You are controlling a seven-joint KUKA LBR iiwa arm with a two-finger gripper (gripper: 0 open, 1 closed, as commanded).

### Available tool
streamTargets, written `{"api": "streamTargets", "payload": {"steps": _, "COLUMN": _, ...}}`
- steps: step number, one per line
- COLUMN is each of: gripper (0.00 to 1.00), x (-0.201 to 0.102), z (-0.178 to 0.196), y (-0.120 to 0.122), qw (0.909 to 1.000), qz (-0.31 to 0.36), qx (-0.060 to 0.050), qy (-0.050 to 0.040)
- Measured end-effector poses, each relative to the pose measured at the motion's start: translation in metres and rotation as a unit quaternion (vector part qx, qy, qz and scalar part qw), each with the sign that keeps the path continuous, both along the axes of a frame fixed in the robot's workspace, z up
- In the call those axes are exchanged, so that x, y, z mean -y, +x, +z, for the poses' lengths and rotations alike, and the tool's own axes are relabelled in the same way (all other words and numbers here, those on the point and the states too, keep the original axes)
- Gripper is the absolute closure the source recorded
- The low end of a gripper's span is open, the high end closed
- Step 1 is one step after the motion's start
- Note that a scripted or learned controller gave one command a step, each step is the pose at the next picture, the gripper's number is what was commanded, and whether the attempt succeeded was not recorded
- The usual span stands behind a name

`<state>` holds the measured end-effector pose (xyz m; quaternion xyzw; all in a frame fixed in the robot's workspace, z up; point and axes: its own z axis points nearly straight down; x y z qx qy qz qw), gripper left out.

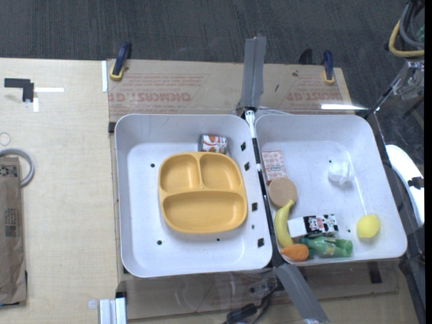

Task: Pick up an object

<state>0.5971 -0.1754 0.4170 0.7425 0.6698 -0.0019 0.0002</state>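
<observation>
A yellow divided plate (202,192) lies in the left bin (135,248); food toys fill the right bin (378,147).

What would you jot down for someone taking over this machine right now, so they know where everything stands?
Left bin: a yellow divided plate, with a small carton just behind it.
Right bin: banana, round brown disc, yellow ball, crumpled white piece, black-and-white carton, green item, orange item, small packet.
Done: nothing lifted; every item lies in a bin.
Left: pick up one object.
</observation>
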Motion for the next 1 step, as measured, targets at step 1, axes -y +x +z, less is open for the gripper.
{"api": "streamTargets", "payload": {"steps": 1, "gripper": 1.00, "x": -0.0005, "z": 0.0075, "y": 0.0013, "qw": 1.0000, "qz": 0.001, "qx": -0.001, "qy": -0.0013}}
